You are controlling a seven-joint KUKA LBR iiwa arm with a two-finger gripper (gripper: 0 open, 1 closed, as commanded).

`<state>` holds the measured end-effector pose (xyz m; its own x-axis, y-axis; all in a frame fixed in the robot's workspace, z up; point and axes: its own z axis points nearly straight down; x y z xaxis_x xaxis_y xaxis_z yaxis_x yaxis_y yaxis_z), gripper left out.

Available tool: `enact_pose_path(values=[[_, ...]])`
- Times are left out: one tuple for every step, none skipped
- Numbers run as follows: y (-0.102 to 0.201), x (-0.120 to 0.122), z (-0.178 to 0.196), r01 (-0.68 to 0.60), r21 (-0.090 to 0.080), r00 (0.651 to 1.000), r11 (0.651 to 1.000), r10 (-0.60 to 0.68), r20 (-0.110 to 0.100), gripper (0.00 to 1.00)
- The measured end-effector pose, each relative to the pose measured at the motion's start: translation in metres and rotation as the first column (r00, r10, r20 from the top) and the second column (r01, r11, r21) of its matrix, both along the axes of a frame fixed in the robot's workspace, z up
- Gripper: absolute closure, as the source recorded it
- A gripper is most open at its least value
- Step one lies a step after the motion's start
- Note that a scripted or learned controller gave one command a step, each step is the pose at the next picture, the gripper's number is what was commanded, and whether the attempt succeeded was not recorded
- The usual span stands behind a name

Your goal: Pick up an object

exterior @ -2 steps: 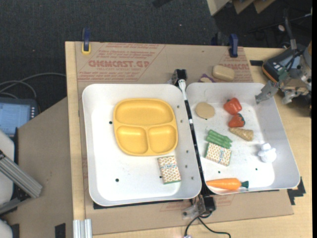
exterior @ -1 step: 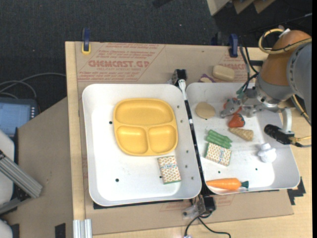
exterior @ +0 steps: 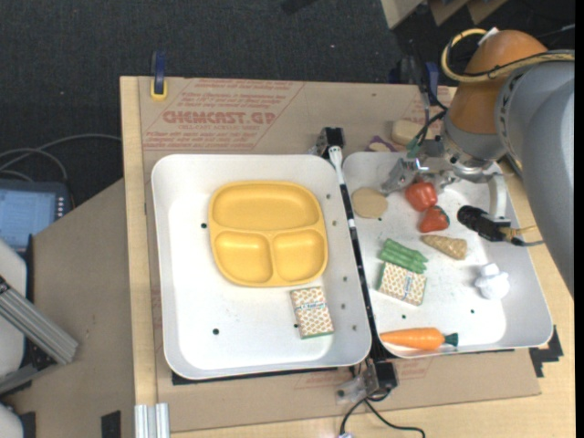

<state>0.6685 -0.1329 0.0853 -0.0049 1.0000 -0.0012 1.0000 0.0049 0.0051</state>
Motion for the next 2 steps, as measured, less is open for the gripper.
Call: enact_pose_path(values=[[-0.003, -0.001, 0.011, 0.002, -0.001, 1.000, 1.000, -0.002, 0.001, 1.00], [0.069, -0.043, 0.105, -0.001, 0.004, 1.000, 1.000, 0.001, -0.003, 1.00]])
